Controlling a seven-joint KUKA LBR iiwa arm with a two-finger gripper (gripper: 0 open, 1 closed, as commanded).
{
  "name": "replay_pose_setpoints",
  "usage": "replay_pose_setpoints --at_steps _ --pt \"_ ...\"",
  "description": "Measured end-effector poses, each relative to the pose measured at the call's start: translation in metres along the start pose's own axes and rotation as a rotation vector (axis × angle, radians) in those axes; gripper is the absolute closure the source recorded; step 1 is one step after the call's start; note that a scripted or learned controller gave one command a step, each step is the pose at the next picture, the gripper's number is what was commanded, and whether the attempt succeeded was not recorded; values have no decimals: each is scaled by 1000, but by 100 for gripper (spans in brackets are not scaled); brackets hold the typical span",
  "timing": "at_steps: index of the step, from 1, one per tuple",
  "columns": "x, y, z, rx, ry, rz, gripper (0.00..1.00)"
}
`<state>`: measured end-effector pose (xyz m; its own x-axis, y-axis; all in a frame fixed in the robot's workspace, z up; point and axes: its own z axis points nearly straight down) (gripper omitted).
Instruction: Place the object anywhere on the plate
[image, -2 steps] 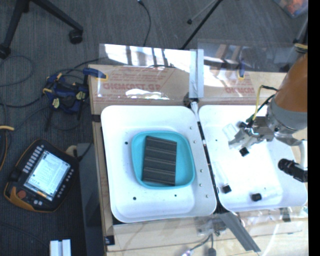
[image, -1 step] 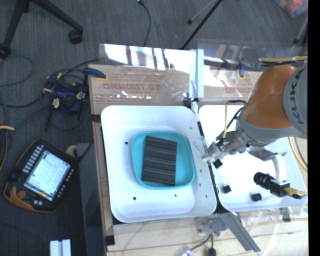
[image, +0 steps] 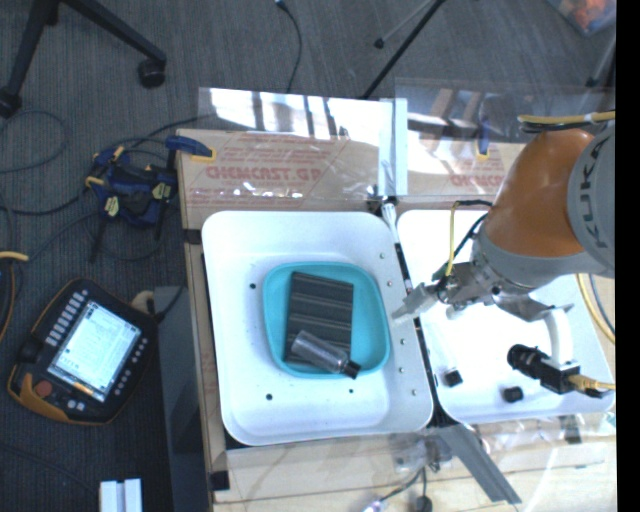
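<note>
**Overhead view of both bins.** We took the task's object to be the clear tube with a dark cap. It lay on its side on the near part of the teal plate, at the near end of a dark ribbed block. Whether it rested on that block or just beside it we could not tell. The plate sat in the left bin. The gripper hung over the wall between the bins, apart from the tube. We could not tell whether it was open or closed. We judged the tube light, stiff, smooth-walled and prone to roll, perhaps brittle. A hold across the middle of its barrel, square to its length, would suit it best. Two small black pieces lay in the near part of the right bin.
</note>
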<state>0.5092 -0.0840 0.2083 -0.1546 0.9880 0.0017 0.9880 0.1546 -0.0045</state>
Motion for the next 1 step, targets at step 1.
replay_pose_setpoints --at_steps 1 --pt "-72 15 21 -1 -3 20 0"
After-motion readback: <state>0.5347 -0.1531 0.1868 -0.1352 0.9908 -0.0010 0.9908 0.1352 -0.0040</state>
